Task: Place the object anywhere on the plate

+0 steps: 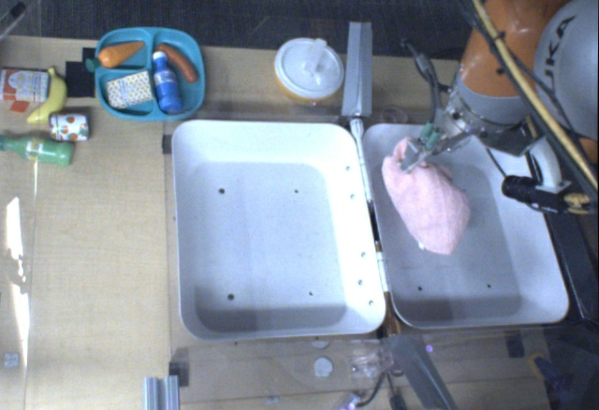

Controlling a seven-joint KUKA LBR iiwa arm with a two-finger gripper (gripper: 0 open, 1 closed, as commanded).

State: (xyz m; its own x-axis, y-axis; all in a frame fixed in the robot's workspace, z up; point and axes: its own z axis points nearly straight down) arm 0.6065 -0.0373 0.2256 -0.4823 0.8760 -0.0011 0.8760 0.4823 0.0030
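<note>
Gripper (429, 142) sits over the upper-left part of the right bin (524, 291), at the top end of the pink cloth (428, 197). Fingertips touch or overlap the cloth's upper edge; can't tell whether they're spread or closed, or whether any cloth is actually between them. Arm (510, 34) comes in from the upper right, orange band above the wrist.

Pink cloth lies crumpled on the right bin floor, left of centre, slanting from upper left down to lower right. Near the bin's left wall, not clearly touching it.

Left bin (271, 230) sits alongside, walls touching at the middle.

On the bench beyond the bins: yellow cup with white lid (310, 69) near the divider, blue compartment plate (150, 71) with toy food at upper left, well apart from the cloth. Banana (49, 95), small can (68, 126) and green bottle (37, 150) at far left.
</note>
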